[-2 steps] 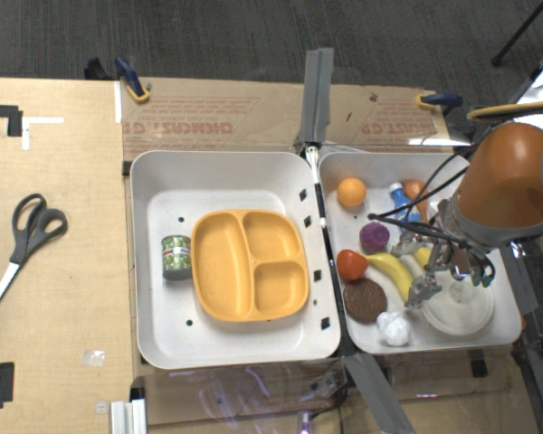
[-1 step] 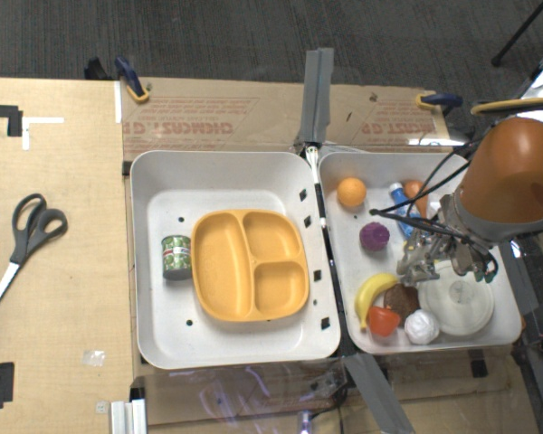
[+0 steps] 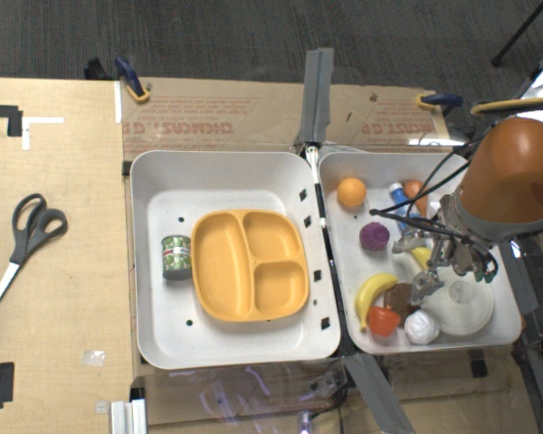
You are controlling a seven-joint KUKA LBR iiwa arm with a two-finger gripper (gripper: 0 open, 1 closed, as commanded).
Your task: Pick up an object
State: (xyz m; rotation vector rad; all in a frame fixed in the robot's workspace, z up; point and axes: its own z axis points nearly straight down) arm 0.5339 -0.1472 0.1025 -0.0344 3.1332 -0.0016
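Currently, hand (image 3: 432, 274), grip state indiscernible, poised at right bin's (image 3: 337, 242) centre; brown object (image 3: 399, 296) at 7 o'clock, likely target.

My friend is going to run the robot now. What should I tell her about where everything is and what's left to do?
Tool: low in the right white bin, over the cluttered toys; whether it grips anything cannot be told.
Right bin: orange ball, purple ball, yellow banana, red tomato-like toy, white ball.
Left white bin: yellow divided plastic tray, small green-labelled can beside it.
Done: nothing visibly lifted.
Left: pick up one object.
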